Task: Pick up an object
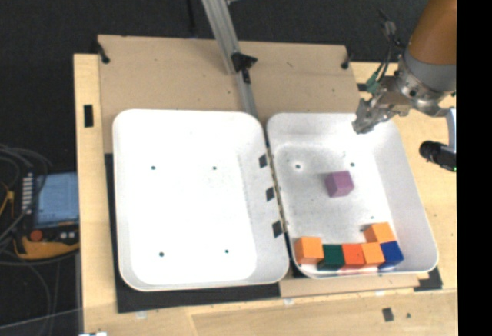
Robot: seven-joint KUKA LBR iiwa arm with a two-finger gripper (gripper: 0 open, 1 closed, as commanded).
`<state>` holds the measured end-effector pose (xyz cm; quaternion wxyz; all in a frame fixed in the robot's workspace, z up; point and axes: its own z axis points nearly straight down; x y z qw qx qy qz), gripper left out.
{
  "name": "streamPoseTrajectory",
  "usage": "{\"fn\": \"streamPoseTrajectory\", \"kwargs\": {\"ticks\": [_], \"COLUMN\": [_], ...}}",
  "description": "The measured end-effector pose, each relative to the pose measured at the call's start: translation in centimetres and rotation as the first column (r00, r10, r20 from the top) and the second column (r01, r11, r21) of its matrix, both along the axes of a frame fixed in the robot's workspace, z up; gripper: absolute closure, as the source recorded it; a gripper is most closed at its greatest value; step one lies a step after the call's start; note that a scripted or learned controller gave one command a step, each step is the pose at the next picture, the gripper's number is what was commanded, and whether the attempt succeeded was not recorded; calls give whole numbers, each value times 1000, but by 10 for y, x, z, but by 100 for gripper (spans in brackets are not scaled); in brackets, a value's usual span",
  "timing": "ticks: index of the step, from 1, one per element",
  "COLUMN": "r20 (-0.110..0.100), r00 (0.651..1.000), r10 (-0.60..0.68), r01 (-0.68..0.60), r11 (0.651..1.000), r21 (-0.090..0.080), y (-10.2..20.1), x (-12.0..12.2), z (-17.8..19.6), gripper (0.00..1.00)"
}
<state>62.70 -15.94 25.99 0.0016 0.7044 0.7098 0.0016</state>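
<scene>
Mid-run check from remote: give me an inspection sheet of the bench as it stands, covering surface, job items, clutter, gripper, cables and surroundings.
Surface: wooden bench bearing two shallow white bins side by side, left bin and right bin.
Job's things: purple block alone mid right bin; along its near edge, a huddle with an orange block, green block, blue block and further orange blocks.
Clutter: nothing seen.
Gripper: gripper over the right bin's far rim; finger state cannot be told; nothing seen between them.
Cables: dark cables beside a blue box left of the bench.
Surroundings: dark floor; slanted metal rail behind the bins.
</scene>
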Motion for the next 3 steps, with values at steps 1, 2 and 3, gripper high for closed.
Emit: {"fn": "streamPoseTrajectory", "kwargs": {"ticks": [1,2,3], "r20": [0,1,-6], "r00": [1000,1000,1000], "r10": [0,0,-2], "r01": [0,0,2], "r11": [1000,1000,1000], "r21": [0,0,0], "y": [51,112,158], "x": [12,23,28], "z": [7,8,-7], "gripper": [100,100,100]}}
